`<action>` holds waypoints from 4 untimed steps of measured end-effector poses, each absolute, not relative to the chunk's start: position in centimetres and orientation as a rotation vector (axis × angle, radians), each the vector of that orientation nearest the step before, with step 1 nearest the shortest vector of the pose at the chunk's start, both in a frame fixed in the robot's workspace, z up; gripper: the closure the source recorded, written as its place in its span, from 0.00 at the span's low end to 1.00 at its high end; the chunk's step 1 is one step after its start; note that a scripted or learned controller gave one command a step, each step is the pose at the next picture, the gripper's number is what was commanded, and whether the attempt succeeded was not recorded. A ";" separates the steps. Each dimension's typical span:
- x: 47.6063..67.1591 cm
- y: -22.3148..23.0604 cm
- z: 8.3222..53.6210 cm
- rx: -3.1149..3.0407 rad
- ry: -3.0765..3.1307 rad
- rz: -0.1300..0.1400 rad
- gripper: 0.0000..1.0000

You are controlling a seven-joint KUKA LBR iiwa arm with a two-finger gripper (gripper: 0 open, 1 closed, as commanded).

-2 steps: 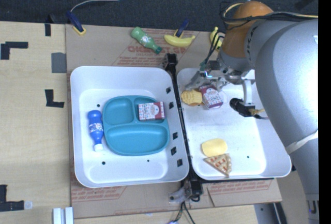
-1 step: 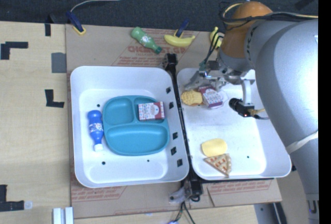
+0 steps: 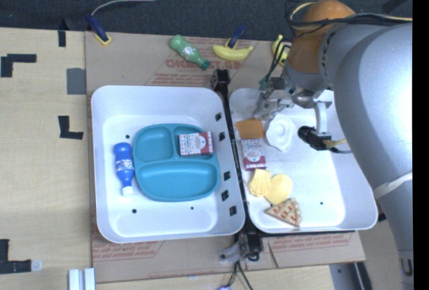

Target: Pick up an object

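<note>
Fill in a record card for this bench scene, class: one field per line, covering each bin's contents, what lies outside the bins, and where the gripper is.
left bin: blue plate carrying a small carton; blue bottle beside the plate
right bin: white cup, orange block, second carton, yellow chips, waffle slice
outside bins: green bottle, banana
gripper: over the right bin's far end, near the orange block

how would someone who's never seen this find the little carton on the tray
Start at the left white bin; a blue divided tray lies in it. The small red-and-white carton sits in the tray's upper right compartment, while the blue bottle lies off the tray to its left.
</note>
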State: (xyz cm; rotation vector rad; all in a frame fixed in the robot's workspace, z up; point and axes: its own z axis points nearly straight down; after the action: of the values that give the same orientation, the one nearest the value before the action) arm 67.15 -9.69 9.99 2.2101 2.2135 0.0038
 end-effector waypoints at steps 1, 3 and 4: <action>67.1 -9.7 10.0 2.210 2.214 0.003 0.00; 66.8 -9.4 8.7 2.220 2.223 -0.001 0.00; 65.4 -9.8 8.6 2.218 2.221 0.000 0.00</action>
State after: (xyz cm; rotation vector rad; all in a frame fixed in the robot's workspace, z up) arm 65.36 -9.81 8.57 2.2179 2.2211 0.0005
